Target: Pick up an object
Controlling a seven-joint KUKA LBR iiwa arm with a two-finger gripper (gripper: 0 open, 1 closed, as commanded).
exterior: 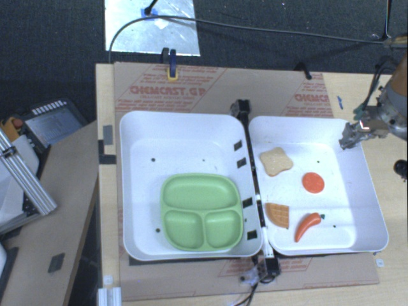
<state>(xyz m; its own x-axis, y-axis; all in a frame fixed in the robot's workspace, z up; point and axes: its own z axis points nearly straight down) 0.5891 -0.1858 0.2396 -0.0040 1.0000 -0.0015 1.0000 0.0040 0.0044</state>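
While the grey arm with its orange band [400, 75] reaches in from the right edge of the scene, its wrist sits above the far right corner of the right-hand shallow white plastic bin [366, 190], tilted so that the two-finger gripper [349, 139] points down and to the left over that bin's far right rim. Whether the gripper is open or closed cannot be told, since its tip is small and dark against the bin wall; nothing is seen held in it. Inside the right bin lie four toy foods, all well apart from the gripper: a pale tan bread-slice shape [276, 162] in the far left part, a round orange-red disc like a tomato slice [313, 182] near the middle, a small square golden-brown waffle-textured piece [278, 215] near the left wall toward the near side, and a curved orange-red chilli pepper with a green stem [308, 225] just right of it near the near edge. The left-hand shallow white plastic bin [137, 139] holds a light green three-compartment plastic plate [201, 210] resting in its near right part. Both bins sit side by side on a brown cardboard sheet printed with red lettering [172, 85], which lies on the bench.
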